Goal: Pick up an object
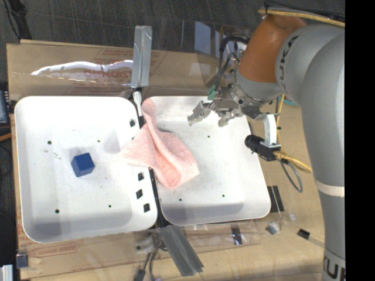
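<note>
A pink cloth [162, 151] lies crumpled over the divider between the two bins, most of it in the right bin [234, 174]. A small blue cube [83, 164] sits in the left bin [41, 127], left of centre. My gripper [209, 117] hangs above the back part of the right bin, to the right of the cloth's upper corner and apart from it. Its two fingers are spread, with nothing between them.
The grey arm with its orange band fills the upper right and reaches in over the right bin's back right corner. A grey metal post [140, 57] stands behind the bins at the divider. Cardboard lies under and behind both bins.
</note>
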